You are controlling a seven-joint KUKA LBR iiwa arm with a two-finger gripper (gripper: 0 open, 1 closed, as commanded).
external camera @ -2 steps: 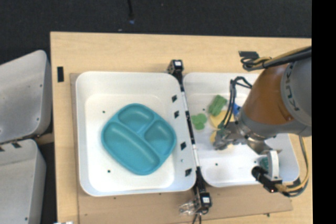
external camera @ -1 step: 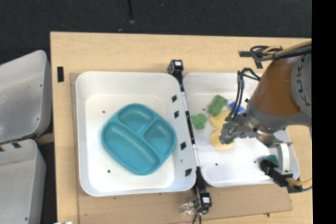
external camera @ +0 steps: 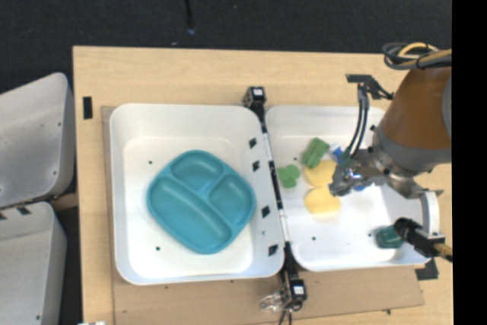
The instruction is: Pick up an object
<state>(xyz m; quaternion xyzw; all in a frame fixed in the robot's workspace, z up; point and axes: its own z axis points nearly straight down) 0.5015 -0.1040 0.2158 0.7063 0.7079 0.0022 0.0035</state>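
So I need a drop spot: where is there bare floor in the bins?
Left bin: corners around the blue tray. Right bin: front strip below the yellow pieces. Crowded mid-right by the green pieces and gripper.

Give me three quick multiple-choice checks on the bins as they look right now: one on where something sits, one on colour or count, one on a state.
1. Where does the blue divided tray lie?
A. In the left bin
B. In the right bin
C. On the bare bench

2. How many yellow pieces lie in the right bin?
A. None
B. Two
C. Five

3. How does the blue divided tray lie?
A. Standing on edge against the bin wall
B. Flat, compartments facing up
C. Stacked on top of the green pieces

Answers:
1. A, since the tray rests on the floor of the left bin.
2. B, as one yellow piece lies just above another yellow piece, close to the gripper.
3. B, because its three compartments show from above.
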